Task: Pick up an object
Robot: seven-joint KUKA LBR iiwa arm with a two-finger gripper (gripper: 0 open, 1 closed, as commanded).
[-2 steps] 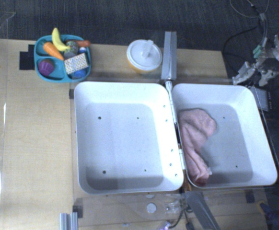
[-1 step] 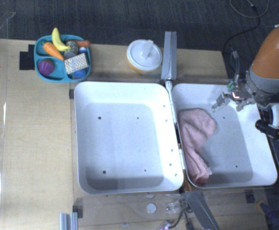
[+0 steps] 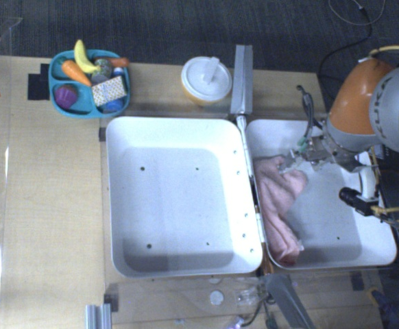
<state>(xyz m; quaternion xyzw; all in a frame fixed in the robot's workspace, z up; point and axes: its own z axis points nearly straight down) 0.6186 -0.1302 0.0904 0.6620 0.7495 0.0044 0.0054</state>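
Cloth (image 3: 279, 201), pink, is lying bunched along the right bin's (image 3: 364, 245) left wall. Tool (image 3: 302, 151) is hovering at its upper end; finger state unclear. Limp fabric is risking a slip or partial snag.

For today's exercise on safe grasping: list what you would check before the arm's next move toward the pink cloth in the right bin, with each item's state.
1. Pink cloth lies inside the right bin: ok.
2. Tool is over the cloth's upper end: ok.
3. Cloth is between the tool's fingers: cannot tell.
4. Cloth is clear of the bin wall: not ok, it lies along the left wall.
5. Left bin offers space for a drop: ok.
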